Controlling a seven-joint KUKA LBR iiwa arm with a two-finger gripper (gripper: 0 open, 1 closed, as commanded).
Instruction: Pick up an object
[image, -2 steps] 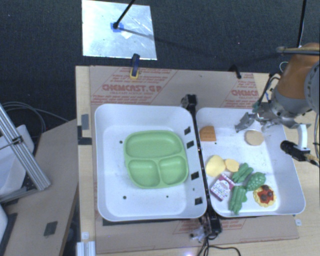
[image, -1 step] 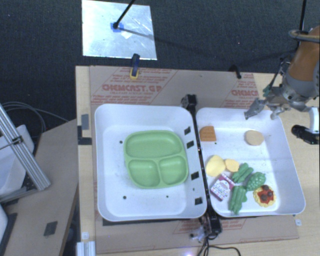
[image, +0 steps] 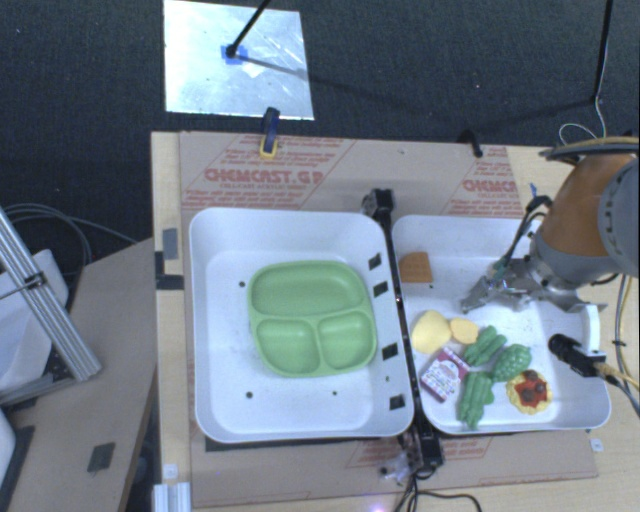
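The claw (image: 487, 292) is hovering low inside the right bin (image: 470, 232), its fingers too small and dark to tell whether they are spread or pressed together, and nothing is showing between them. Just below it, a yellow piece (image: 431, 331) and a smaller yellow slice (image: 464, 330) are lying side by side. Further below, green vegetables (image: 486, 370), a pink packet (image: 442, 377) and a small pizza toy (image: 529, 391) are clustering. A brown square (image: 416, 267) is sitting to its left. Well left, the other bin (image: 215, 300) is carrying a green divided tray (image: 310, 316).
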